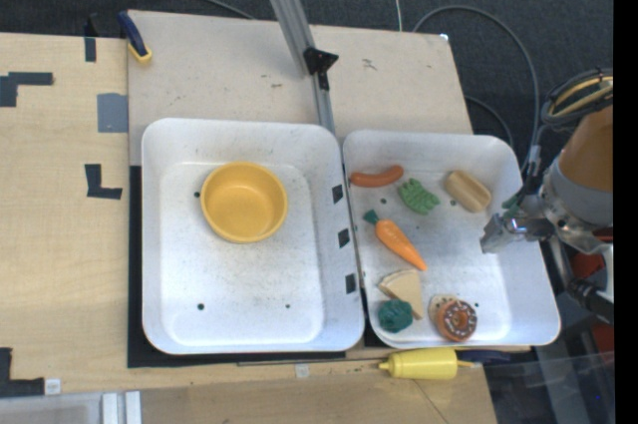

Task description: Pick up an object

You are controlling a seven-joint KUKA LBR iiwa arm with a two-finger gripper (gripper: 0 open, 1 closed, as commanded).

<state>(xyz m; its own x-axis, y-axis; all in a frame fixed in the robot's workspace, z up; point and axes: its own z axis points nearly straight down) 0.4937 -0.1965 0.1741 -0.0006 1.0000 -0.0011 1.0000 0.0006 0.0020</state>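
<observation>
My tool [495, 237] hangs over the right edge of the right bin [498, 153], reaching in from the right; I cannot tell how far open it is, and nothing is visibly in its grip. The things I could pick up all lie in this bin: a bread roll [467, 190] nearest my tool, a green leafy piece [420, 197] beside it, a sausage [377, 178] at the far left, a carrot [400, 243] in the middle, then a sandwich wedge [403, 287], a dark green lump [395, 315] and a sprinkled doughnut [457, 318] along the front. The left bin [159, 242] holds a yellow bowl [244, 202]. A yellow mustard bottle [424, 364] lies on the tabletop [60, 212] just outside the right bin's front rim
</observation>
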